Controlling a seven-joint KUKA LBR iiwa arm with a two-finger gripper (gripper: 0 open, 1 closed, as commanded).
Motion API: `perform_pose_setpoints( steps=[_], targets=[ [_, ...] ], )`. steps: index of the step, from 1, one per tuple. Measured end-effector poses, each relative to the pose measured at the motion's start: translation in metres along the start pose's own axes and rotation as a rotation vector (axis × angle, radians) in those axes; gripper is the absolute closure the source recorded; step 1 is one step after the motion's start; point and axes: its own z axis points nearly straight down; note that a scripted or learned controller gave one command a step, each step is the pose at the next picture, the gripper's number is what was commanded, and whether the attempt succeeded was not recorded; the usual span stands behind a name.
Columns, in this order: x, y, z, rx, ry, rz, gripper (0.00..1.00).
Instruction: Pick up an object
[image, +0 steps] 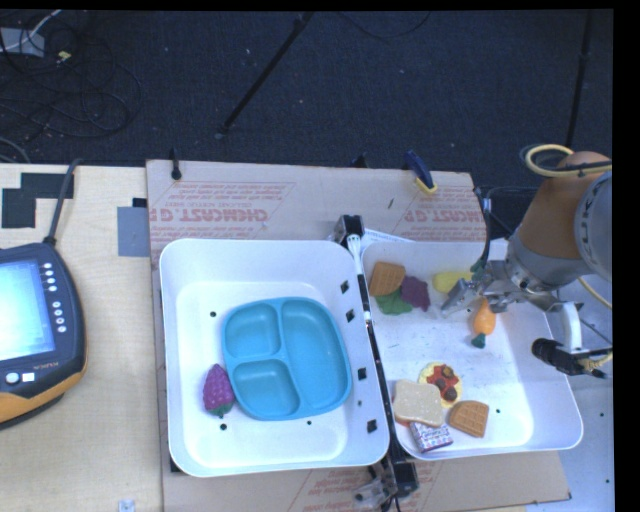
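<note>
The small orange carrot (484, 322) with a green tip lies in the right bin (545, 425), toward its far right side – the gripper (470, 296) hangs just left of it, fingers spread apart, nothing between them; a yellow piece (450, 281) sits just beyond

Blue tray (300, 345), purple grapes (217, 389)

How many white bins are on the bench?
2. The left bin holds a blue tray and purple grapes. The right bin holds the other toy foods.
</note>
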Motion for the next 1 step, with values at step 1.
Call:
perform_pose_setpoints(
  steps=[1],
  targets=[
    [0.0042,-0.0142,-0.0016,-0.01,-0.008,0.003,0.0]
  ],
)
